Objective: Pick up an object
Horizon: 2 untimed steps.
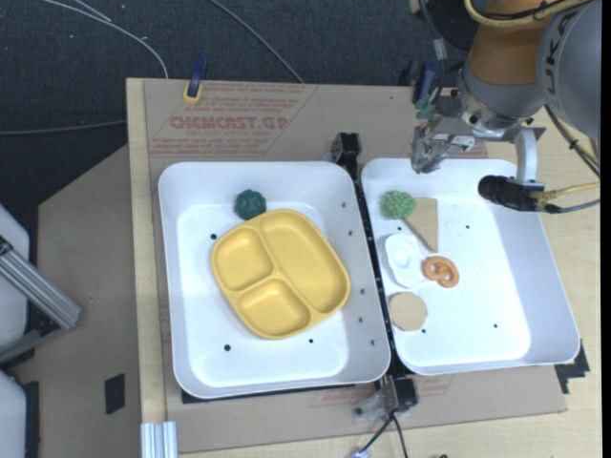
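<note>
My gripper (428, 159) hangs over the far left corner of the right bin (506, 284), above and a little right of a light green broccoli piece (396, 203). A tan wedge (424, 221) lies beside the broccoli. Nearer the front are a white fried-egg shape (402, 259), a brown pretzel (440, 272) and a round tan cookie (408, 310). Nothing shows between the fingers. In the left bin (191, 351), a yellow divided plate (278, 272) sits with a dark green piece (250, 202) by its far edge.
A black clamp (346, 148) sits between the bins at the far side. A black cylinder with a cable (506, 192) juts over the right bin's far edge. The right half of the right bin is bare white floor.
</note>
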{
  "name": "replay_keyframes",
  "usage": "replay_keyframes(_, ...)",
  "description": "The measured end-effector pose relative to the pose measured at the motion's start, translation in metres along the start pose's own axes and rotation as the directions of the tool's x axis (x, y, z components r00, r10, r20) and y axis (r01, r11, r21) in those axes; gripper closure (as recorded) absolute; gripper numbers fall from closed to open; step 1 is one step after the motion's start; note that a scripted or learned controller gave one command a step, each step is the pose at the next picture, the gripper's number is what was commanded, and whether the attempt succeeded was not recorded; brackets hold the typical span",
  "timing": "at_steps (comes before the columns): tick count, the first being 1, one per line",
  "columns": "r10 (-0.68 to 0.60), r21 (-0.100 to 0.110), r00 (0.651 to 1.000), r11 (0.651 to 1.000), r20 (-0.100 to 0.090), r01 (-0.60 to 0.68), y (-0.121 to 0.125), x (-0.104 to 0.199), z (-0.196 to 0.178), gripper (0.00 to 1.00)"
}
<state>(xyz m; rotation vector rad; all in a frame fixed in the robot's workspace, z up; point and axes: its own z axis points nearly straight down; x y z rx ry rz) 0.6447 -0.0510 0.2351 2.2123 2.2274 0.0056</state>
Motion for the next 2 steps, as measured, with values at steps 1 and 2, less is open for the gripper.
replay_keyframes(1, 0.002, 0.001, 1.0, 1.0, 0.0, -0.002, 0.004, 0.054, -0.008, 1.0)
replay_keyframes(2, 0.001, 0.001, 1.0, 1.0, 0.001, -0.001, 0.001, 0.107, -0.013, 1.0)
